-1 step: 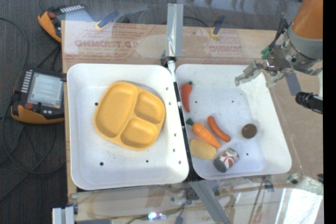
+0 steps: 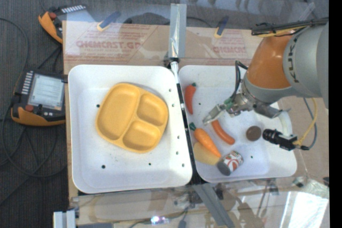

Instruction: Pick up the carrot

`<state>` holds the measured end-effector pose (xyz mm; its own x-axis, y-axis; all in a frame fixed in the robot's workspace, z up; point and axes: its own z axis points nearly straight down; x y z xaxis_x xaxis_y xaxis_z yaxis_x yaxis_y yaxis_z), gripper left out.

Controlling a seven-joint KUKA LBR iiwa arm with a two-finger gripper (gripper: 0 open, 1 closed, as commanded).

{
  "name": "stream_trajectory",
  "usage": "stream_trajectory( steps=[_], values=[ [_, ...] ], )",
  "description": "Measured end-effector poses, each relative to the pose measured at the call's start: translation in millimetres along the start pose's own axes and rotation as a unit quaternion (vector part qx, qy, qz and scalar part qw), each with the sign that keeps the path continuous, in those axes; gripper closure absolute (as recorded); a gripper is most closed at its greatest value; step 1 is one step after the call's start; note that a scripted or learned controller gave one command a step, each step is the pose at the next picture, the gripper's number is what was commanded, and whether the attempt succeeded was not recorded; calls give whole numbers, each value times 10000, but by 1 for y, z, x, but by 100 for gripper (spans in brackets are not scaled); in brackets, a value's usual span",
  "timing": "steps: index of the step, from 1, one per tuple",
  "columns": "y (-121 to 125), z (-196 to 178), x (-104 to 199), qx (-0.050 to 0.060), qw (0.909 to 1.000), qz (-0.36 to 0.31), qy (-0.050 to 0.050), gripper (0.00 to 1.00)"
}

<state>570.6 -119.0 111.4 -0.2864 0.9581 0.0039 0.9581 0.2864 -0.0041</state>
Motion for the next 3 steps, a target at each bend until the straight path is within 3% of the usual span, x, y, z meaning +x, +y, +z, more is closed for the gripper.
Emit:
stream_trajectory(
  steps=[1, 2, 3],
  values=[
    [-74, 21, 22, -122, 9873, -1579, -111, 0],
    [-72, 15, 21, -123, 9875, -1569, -99, 100],
    [-54, -69, 66, -3, 9986, -532, -15, 100]
  ],
)
